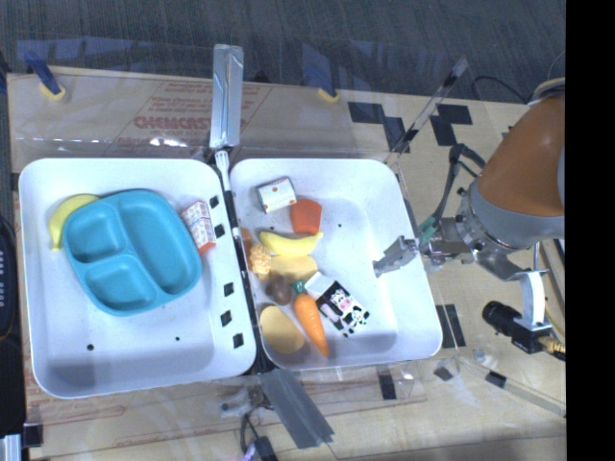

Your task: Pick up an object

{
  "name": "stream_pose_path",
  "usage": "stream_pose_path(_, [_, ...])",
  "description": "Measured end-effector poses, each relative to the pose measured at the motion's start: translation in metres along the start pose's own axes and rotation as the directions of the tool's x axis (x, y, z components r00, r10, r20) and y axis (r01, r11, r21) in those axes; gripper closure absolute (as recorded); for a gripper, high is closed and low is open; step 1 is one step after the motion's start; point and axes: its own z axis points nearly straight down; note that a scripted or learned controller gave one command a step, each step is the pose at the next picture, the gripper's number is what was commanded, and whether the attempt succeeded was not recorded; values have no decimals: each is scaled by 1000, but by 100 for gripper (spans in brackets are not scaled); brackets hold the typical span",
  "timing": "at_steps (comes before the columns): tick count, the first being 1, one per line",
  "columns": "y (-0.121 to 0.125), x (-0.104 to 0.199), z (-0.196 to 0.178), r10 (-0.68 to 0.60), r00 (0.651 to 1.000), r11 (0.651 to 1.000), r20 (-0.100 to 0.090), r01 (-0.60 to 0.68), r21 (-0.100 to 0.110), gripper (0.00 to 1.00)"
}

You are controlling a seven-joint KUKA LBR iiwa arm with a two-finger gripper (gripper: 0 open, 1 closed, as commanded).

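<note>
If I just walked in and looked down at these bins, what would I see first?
Probably the big blue divided tray in the left bin, with a yellow thing peeking out from under its left edge. Next, the pile of toy food on the left side of the right bin: a banana, a carrot and a black-and-white spotted block. The gripper sits at that bin's right edge.

Arm (519,176) enters from right, orange band up top, wrist angled left-down. Gripper (392,256) low, tilted (finger state unreadable at this angle).
</note>
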Motion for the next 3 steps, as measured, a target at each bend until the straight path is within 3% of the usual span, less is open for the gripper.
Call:
stream_pose_path(1, [-5, 38, 120, -138, 990, 990, -4, 138, 7, 0])
stream_pose_path(2, [0, 78, 154, 78, 997, 997, 3, -78, -13, 0])
stream_pose_path(3, [-1, 79, 149, 72, 997, 997, -1, -72, -4, 100])
